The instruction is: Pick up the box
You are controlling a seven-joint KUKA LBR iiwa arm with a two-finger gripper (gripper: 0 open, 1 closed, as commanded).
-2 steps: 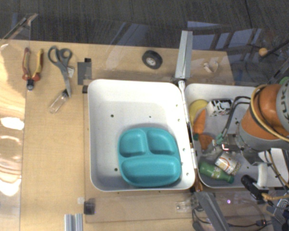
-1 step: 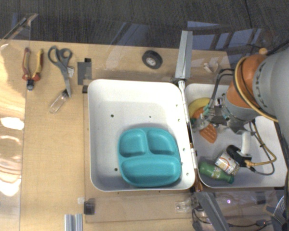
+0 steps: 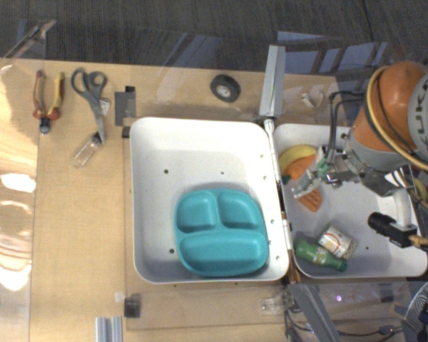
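Note:
In the right bin point(image 3: 414, 266), my gripper point(image 3: 310, 184) hangs low near the left wall, over an orange thing point(image 3: 312, 201) that it partly hides. I cannot make out whether anything is held. A small white and orange box-like pack point(image 3: 337, 242) lies toward the front of that bin, well apart from the gripper. A green bottle point(image 3: 319, 256) lies on its side just in front of the pack.
A yellow piece point(image 3: 297, 153) and an orange piece point(image 3: 298, 167) lie at the right bin's back left corner. A teal divided tray point(image 3: 221, 231) fills the front of the left bin point(image 3: 157, 162). Scissors point(image 3: 93, 95), pliers point(image 3: 46, 98) and a tape roll point(image 3: 225, 87) lie on the bench behind.

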